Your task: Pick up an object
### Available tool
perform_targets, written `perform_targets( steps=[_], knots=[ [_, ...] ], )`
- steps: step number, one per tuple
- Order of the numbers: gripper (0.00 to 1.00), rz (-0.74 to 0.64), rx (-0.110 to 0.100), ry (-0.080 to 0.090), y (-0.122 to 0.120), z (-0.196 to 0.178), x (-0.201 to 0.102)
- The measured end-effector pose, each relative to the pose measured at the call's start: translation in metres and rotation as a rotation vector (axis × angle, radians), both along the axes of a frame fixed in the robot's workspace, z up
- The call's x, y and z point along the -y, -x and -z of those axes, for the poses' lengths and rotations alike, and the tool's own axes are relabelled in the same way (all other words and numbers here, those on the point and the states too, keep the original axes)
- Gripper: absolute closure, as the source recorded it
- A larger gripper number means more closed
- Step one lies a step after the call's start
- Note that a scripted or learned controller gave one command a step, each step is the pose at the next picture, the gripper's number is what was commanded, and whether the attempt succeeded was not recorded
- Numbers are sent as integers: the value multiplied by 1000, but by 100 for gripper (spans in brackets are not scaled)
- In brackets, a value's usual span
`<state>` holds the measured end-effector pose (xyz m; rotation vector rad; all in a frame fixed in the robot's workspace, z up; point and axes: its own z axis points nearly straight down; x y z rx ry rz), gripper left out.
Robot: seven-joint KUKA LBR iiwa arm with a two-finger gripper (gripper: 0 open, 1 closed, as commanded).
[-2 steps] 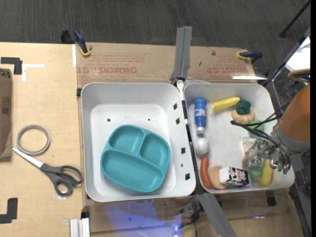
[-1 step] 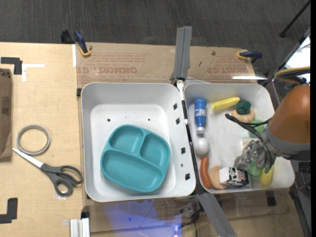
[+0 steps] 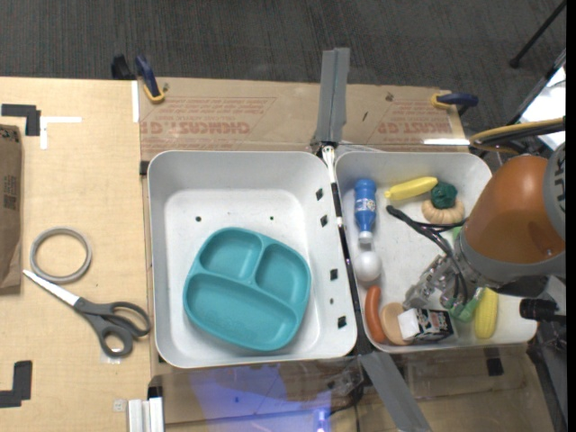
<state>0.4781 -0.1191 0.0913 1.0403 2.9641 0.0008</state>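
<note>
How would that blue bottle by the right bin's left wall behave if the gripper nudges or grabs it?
The blue bottle lies on its side, so a sideways nudge would probably roll it. The right bin wall beside it may stop a leftward roll. It looks like smooth plastic, so the fingers could slip unless they close across its body.

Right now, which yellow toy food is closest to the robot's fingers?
The yellow corn cob, standing upright at the right bin's near edge, just right of the gripper. The other yellow one, the banana, lies far off by the bin's back wall.
</note>
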Motion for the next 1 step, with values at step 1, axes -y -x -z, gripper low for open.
perform_targets(
  steps=[1],
  knots=[
    [100,-189,2,1,-15,-125,52]
  ],
)
